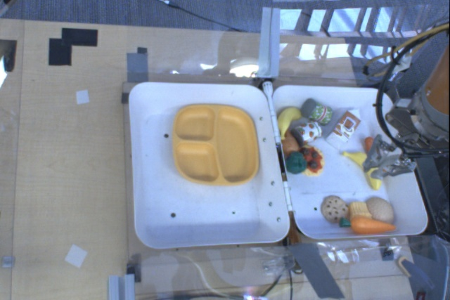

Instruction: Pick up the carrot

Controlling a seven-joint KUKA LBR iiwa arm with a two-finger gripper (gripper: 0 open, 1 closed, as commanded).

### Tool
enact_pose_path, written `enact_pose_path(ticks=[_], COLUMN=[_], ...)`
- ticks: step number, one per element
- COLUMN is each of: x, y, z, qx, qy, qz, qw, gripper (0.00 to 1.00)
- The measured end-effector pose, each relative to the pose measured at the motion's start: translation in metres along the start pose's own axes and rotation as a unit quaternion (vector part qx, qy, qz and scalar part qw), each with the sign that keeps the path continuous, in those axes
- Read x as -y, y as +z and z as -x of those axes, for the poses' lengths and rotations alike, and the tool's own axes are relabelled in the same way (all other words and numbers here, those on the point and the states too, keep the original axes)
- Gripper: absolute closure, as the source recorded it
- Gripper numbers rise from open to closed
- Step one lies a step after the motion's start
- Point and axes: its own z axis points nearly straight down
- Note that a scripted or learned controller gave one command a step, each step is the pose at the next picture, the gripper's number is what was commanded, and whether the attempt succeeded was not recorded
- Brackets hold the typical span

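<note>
The carrot, orange with a green stub at its left end, lies flat along the front edge of the right bin, near the front right corner. My gripper hangs over the right side of that bin, well behind the carrot and apart from it. Under the gripper lies a yellow wedge-shaped toy. A small orange piece sits just behind the gripper.
Beside the carrot are a cookie, a corn piece and a tan lump. A banana, a green can, a white carton and a green toy crowd the bin's back left. The left bin holds a yellow divided plate.
</note>
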Motion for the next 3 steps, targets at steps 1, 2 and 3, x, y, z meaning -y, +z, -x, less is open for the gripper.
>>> enact_pose_path(ticks=[1,2,3], x=[0.039,0.033,0.039], y=[0.093,0.013,-0.058], z=[-0.044,-0.048,-0.043], qx=[-0.002,0.001,0.001], qy=[0.006,0.074,0.015], qz=[0.004,-0.004,-0.004], qw=[1.0000,0.9973,0.9999], gripper=[1.00,1.00,1.00])
